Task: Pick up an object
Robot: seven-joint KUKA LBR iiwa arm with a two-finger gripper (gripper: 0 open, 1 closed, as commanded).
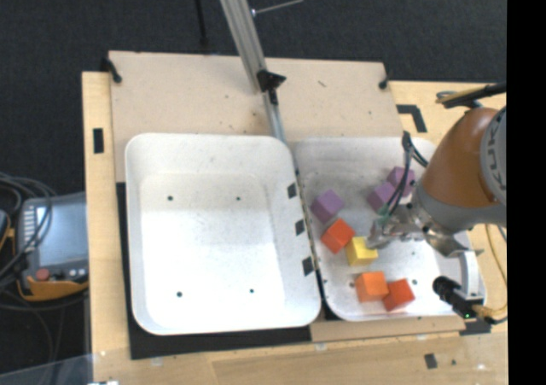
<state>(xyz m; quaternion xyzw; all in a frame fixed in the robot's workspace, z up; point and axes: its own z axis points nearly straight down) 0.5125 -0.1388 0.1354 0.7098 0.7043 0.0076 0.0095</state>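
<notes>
The arm (465,174) reaches in over the right bin (341,157), its orange band above the wrist hiding much of that bin's right side. The tool (381,232) hangs low in the bin, pointing toward the blocks at its middle. Whether it is apart or together, I cannot tell; the tip is small and dark against the bin floor, and no block shows clamped in it.

The yellow block (362,251) lies just below and to the left of the tool, very near its tip, perhaps touching. The orange-red block (338,236) sits left of the tool, touching or just beside the yellow one. A purple block (328,205) lies up and to the left of the tool, near the bin's left wall. Two more purple blocks (391,189) sit just above the tool, partly covered by the arm. Below the tool, near the bin's lower edge, an orange block (370,286) and a red block (398,294) lie side by side, touching.

The left bin (213,230) sits well to the tool's left on the bench (196,93).
</notes>
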